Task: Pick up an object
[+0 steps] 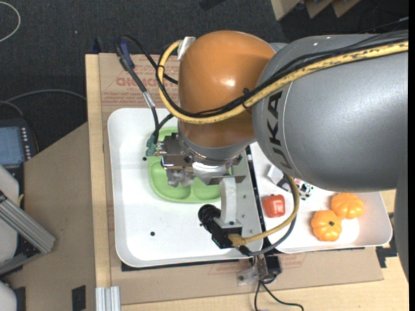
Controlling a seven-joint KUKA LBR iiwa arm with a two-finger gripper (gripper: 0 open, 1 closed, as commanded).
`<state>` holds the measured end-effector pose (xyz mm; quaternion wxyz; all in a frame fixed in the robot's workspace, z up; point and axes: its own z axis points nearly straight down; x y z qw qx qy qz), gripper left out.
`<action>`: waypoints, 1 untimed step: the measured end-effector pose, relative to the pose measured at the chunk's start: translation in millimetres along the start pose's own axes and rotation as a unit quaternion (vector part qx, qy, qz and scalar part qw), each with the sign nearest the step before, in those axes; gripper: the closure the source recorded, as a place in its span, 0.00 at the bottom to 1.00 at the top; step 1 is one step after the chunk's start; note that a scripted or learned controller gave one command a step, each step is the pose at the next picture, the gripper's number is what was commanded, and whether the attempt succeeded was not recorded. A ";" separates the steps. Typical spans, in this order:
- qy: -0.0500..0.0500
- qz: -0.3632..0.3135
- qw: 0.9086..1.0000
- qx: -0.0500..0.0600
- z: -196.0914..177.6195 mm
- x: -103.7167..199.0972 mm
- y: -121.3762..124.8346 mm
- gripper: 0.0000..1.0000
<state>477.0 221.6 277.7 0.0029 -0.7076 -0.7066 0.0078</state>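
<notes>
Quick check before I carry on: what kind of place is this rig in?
Probably a robotics lab: a KUKA arm works over white bins on a cardboard-covered bench, with cables on dark carpet.

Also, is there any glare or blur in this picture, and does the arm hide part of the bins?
Camera view: a bright glare spot sits on the orange band, and a softer sheen lies on the grey arm. The arm looks close and slightly soft, while the pumpkins look sharp. The arm covers much of the green object and the seam between the bins.
</notes>
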 end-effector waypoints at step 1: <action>0.004 0.000 1.000 -0.008 -18.8 1.2 1.9 1.00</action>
